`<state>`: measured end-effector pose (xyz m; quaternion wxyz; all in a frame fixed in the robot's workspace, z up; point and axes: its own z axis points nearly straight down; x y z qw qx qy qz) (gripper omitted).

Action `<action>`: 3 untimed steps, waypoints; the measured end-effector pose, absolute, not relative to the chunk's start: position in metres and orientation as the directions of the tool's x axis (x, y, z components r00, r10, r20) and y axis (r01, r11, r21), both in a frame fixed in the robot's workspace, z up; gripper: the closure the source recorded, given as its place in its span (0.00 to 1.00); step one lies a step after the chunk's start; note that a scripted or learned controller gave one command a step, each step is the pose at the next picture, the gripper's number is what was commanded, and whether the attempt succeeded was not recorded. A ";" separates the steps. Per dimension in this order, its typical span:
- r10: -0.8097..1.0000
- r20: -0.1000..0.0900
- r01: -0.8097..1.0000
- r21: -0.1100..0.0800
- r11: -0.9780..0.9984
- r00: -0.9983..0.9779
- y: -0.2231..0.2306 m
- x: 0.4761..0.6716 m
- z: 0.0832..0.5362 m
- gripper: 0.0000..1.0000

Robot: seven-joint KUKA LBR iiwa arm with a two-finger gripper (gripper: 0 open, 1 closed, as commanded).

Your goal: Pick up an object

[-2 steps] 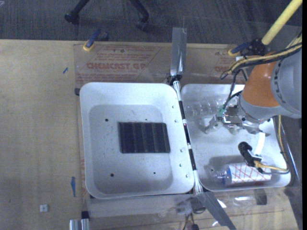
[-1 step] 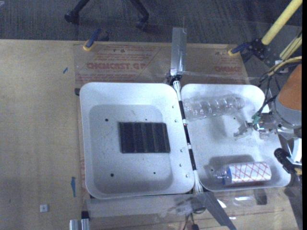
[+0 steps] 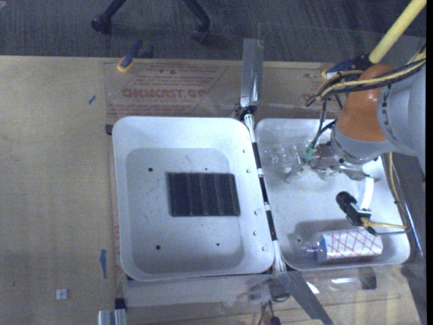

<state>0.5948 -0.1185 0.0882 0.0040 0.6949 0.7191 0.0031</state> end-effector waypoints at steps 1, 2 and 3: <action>1.000 0.008 0.999 -0.044 0.014 -0.014 -0.127 0.632 0.085 0.00; 0.993 0.009 0.993 -0.010 -0.117 0.117 -0.216 0.641 0.110 0.00; 0.993 -0.001 0.993 0.000 -0.121 0.121 -0.201 0.573 0.155 0.00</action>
